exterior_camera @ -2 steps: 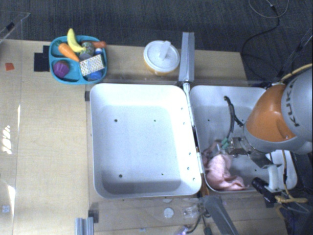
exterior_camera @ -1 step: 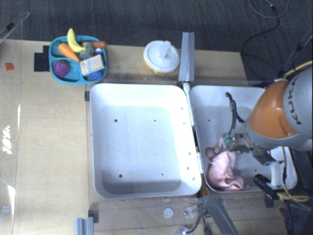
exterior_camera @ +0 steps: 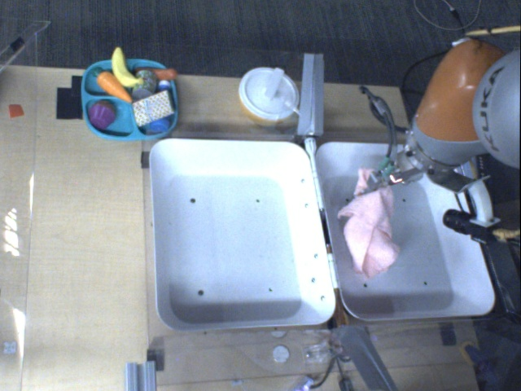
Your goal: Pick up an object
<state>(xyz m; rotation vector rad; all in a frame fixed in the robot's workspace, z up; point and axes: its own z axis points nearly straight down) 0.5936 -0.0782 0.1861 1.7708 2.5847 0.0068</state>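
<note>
Inside the right bin (exterior_camera: 472, 300), the pink cloth (exterior_camera: 368, 230) hangs by its top corner, because the end effector (exterior_camera: 389, 176) pinches that corner, likely to lift it.

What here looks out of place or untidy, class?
The pink cloth in the right bin lies crumpled, its top corner pulled up toward the tool. Otherwise nothing stands out: the blue tray of toy food and a lidded cup sit neatly behind the bins.
</note>
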